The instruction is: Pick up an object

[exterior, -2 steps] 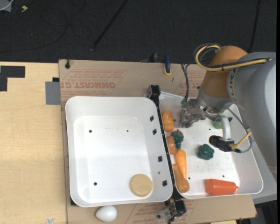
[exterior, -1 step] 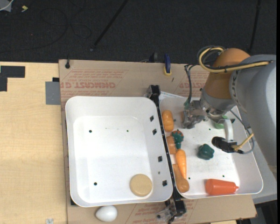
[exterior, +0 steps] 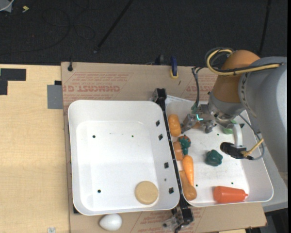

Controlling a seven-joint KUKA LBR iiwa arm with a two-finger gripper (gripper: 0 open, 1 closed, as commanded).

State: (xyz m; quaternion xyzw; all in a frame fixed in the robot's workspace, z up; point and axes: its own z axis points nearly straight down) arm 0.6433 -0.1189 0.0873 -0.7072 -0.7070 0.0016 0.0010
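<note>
I see the hand low in the right bin, upper part, right of centre in the frame; spread or pressed together, I cannot tell; carrots lie along the bin's left wall, a green piece beside them.

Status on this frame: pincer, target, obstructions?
Pincer low in right white bin, grip unclear. Nothing visibly held. Small dark green lump and orange carrot-shaped toy lie nearby.

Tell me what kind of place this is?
Likely a robotics lab grasping bench: a grey KUKA arm with an orange band reaches over two shallow white plastic bins of toy food, such as an orange plastic carrot, on a cardboard sheet; loose cables behind.
</note>
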